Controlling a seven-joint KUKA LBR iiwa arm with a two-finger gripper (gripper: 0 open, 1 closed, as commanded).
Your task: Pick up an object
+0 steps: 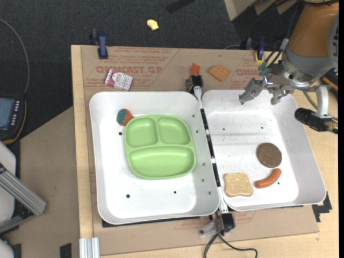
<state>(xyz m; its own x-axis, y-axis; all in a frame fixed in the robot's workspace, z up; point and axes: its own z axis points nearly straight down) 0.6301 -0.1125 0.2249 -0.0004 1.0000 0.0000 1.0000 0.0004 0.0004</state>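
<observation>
Robot lab: cardboard-topped bench (161,63), clamps (100,42), cables, toy food.

A dark grey carpeted floor (64,15) is filling the top and left of the view, and a small yellow scrap (153,24) is lying on it just beyond the bench. A brown cardboard sheet (161,63) with red lettering is covering the bench top, and blue clamps (100,42) are pinning its far edge. A black cable (21,36) is curving across the carpet at left, running toward a dark device with a blue screen (9,117). A pale aluminium rail (21,190) is slanting in at lower left. Even, soft light is falling over everything, casting only faint shadows.
</observation>
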